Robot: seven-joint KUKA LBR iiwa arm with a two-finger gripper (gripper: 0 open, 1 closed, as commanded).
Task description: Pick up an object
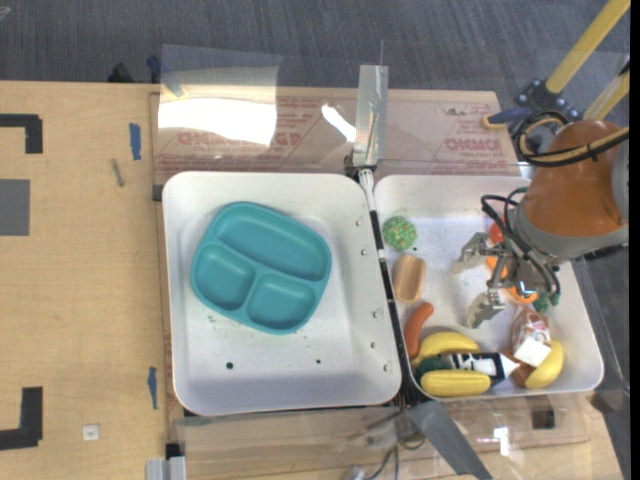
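Gripper [478,280] open — above right bin [445,226]

Single fixed overhead camera, slanted down, both bins [380,268] framed.

Red print on cardboard [300,133], unreadable.

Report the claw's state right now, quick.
Claw: open, holding nothing, hanging over the bare floor of the right shallow white bin.
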